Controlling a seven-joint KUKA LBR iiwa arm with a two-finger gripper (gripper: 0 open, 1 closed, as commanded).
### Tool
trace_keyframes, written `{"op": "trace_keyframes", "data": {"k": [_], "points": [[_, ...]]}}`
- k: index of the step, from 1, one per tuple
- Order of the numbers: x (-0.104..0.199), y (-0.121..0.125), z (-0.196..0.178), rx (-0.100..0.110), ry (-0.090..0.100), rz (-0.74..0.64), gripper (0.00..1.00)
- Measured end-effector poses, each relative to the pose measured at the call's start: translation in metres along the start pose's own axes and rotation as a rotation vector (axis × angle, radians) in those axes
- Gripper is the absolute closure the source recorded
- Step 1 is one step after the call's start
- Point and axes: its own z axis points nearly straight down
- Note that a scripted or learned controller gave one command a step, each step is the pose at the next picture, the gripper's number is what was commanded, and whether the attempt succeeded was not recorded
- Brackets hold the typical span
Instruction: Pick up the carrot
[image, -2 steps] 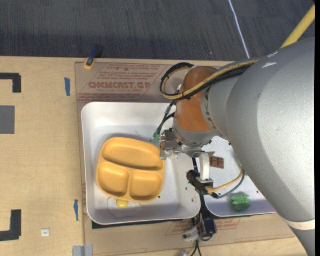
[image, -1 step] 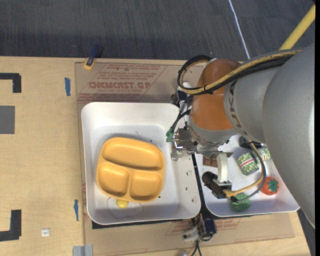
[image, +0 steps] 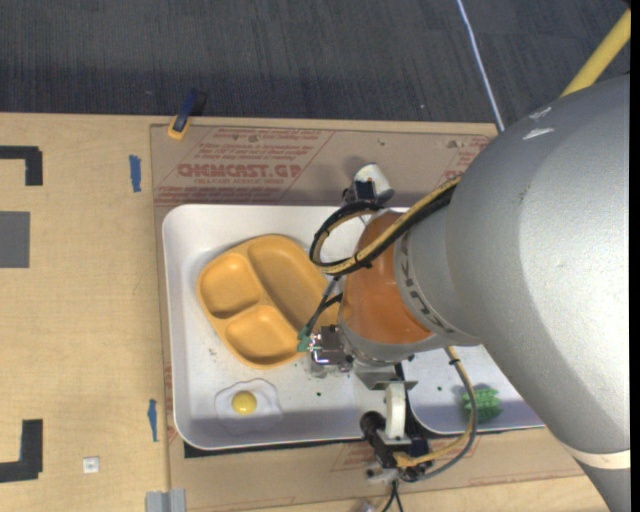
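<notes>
Your claw (image: 320, 350) sits low at frame centre beside the yellow divided plate (image: 262, 297), grip state hidden, so I cannot tell; I can't make out the carrot, probably under the arm; judge this the reach; next, confirm a catch.

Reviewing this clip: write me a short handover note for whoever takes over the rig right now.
Gripper: hidden beneath the arm's wrist, so its state can't be read.
Things: yellow divided plate in the white bin, fried egg toy near the front wall, green toy to the right. I can't pick out the carrot.
Done: no grasp confirmed.
Left: find the carrot, pick it up.
</notes>
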Motion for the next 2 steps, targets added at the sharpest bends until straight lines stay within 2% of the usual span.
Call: {"op": "trace_keyframes", "data": {"k": [1,2], "points": [[-0.039,0.026,-0.098,0.006,-0.001,-0.119,1.0],[-0.036,0.001,-0.098,0.009,-0.001,0.09,1.0]]}}
